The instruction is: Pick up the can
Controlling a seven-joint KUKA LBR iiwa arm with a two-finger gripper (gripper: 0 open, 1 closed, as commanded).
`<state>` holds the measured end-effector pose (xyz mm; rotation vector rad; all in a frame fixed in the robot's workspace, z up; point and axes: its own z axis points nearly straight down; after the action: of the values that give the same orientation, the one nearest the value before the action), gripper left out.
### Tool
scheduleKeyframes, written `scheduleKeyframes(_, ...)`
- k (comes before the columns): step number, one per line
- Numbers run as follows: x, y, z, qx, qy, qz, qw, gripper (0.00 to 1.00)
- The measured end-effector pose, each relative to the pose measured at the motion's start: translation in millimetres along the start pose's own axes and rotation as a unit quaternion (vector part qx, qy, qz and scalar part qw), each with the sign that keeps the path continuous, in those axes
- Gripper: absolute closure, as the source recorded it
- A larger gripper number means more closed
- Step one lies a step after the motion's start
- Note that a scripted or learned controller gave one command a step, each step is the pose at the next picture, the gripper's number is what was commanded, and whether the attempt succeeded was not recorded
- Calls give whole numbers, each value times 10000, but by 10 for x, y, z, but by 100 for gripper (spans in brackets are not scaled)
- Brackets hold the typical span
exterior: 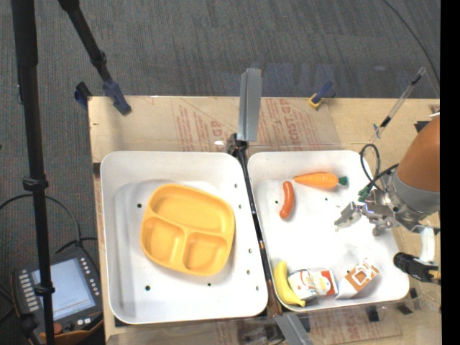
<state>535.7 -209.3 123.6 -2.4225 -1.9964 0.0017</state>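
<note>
The can (317, 283), white and red, lies on its side near the front edge of the right bin (309, 165), next to a banana. My gripper (363, 221) hovers over the right side of that bin, above and to the right of the can and well apart from it. Its fingers are spread open with nothing between them. The grey arm with its orange band comes in from the right edge.
Besides the can, the right bin holds a carrot (318, 180), a sausage (287, 199), a banana (284, 283) and a small orange-and-white carton (361, 277). A yellow divided plate (188, 228) lies in the left bin (115, 192). A metal post (249, 106) stands behind the bins.
</note>
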Motion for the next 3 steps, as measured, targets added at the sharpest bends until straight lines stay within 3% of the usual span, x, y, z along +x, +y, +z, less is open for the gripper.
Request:
scheduleKeyframes(1,823,-736,379,21,6,-164,9999,0)
scheduleKeyframes(2,585,-30,373,8,-3,489,9988,0)
scheduleKeyframes(3,367,901,366,3,-5,1118,9937,0)
